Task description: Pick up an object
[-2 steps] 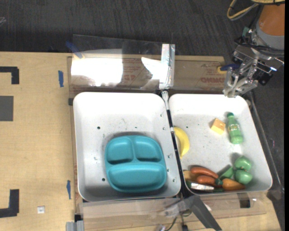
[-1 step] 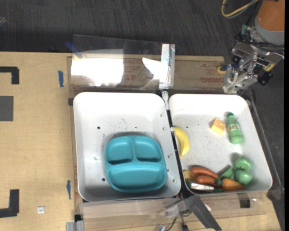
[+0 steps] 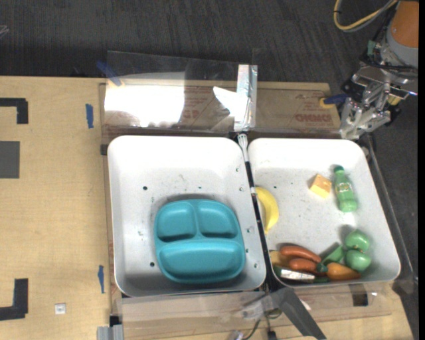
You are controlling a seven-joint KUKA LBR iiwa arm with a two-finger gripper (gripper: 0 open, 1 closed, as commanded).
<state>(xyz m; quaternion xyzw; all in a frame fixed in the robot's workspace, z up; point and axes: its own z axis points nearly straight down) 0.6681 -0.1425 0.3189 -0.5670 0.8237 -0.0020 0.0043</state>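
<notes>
silvery metal gripper [image 3: 364, 119], orange band [image 3: 405, 26], yellow cable [image 3: 358, 16]

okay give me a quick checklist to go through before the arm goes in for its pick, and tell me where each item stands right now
1. Gripper above the far right corner, outside the right bin: ok.
2. Nothing held: cannot tell.
3. Green bottle lies apart from the pile, beside the yellow block: ok.
4. Banana against the dividing wall, awkward: not ok.
5. Toy vegetables crowded together at the near edge: not ok.
6. Teal tray alone in the left bin: ok.
</notes>
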